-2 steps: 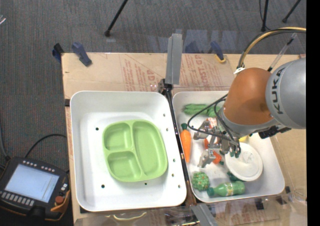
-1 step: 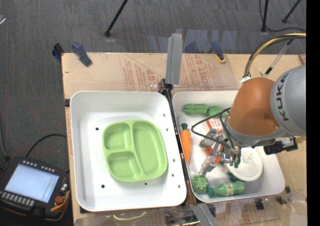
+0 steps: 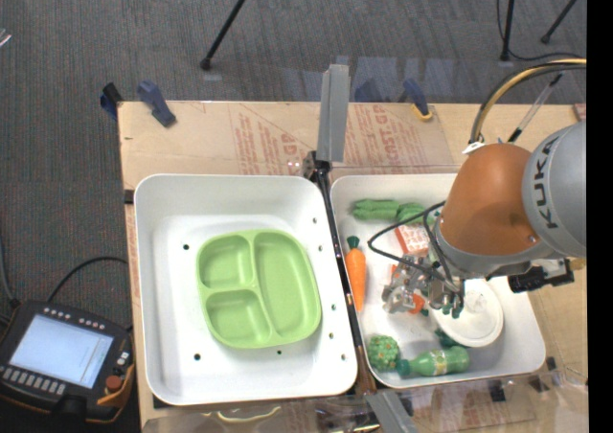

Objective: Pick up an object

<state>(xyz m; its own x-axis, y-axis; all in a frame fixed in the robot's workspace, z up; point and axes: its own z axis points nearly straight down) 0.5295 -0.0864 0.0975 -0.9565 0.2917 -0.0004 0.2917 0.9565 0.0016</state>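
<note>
Plywood bench (image 3: 239, 139) carries two bins; right bin (image 3: 536, 350) holds carrot (image 3: 356, 273), broccoli (image 3: 384, 351), green bottle (image 3: 436, 362), white lid (image 3: 476, 319). Gripper (image 3: 421, 292) low at frame centre-right among clutter, apparently seeking pick; jaw state cannot tell. Left bin (image 3: 153, 230) holds green divided plate (image 3: 259, 287)

White letters reading "KUK" run down the grey casing of my arm (image 3: 565, 193), cut off at the frame's edge. Red printed text and a triangle mark cross the cardboard sheet (image 3: 259, 139) on the table, upside down and too small to read.
</note>
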